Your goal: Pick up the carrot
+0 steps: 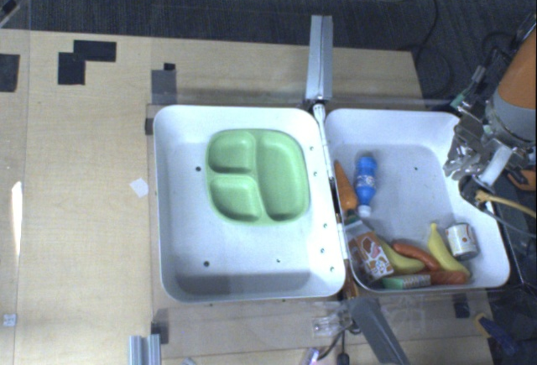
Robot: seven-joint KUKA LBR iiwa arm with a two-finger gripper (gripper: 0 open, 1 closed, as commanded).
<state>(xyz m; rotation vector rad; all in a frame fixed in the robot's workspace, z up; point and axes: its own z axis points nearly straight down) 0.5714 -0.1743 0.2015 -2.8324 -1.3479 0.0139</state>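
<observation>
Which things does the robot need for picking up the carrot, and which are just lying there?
Needed:
carrot, by the right bin's left wall
gripper, over that bin's right edge

Just lying about:
green tray in the left bin
bottle
banana
can
snack packet

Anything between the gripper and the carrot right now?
Yes: the small blue bottle lies just right of the carrot, which rests against the right bin's left wall. The gripper is over the right rim.
</observation>
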